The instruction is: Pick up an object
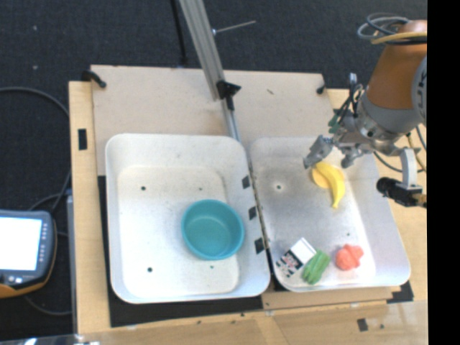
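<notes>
Overhead view of the two-bin bench with the pick not yet made. The gripper (333,153) hangs over the far part of the right bin (374,214), its two fingers spread wide on either side of the upper end of the banana (330,182); nothing is seen clamped between them, and the banana appears to lie on the bin floor just below and in front of the fingertips. Judged from this, the approach is largely done, while closing on the fruit and lifting it remain. The banana is the nearest candidate for the grasp. Along the near edge of the same bin lie a small white box (295,255), a green object (315,267) touching it, and a red-orange object (349,256) just beside; all three sit well apart from the gripper and do not obstruct it. The left bin (136,164) holds a teal bowl (212,228). A slanted metal post (208,52) stands behind the bins, clear of the arm.
</notes>
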Tool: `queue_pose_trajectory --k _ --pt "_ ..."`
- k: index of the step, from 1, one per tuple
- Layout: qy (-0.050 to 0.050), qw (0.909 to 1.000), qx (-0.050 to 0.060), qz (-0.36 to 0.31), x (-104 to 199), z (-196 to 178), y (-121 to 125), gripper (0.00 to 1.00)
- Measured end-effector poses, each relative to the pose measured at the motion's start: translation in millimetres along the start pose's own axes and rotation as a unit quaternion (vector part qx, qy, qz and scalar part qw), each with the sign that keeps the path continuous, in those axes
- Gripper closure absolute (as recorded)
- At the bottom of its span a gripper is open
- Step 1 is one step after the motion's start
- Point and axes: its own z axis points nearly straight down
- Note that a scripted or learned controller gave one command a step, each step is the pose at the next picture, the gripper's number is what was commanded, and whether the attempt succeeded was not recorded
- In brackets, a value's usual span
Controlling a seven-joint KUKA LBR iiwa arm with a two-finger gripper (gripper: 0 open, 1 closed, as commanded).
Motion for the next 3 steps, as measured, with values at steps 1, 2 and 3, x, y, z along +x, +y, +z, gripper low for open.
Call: queue_pose_trajectory --k 1,2,3 --pt "0.0 1.0 0.0 0.0 0.0 0.0 0.0 0.0" --pt "-0.001 1.0 0.002 0.002 -0.7 42.8 -4.3 0.0" --pt "-0.002 1.0 0.002 0.002 -6.9 86.8 -0.4 0.0"
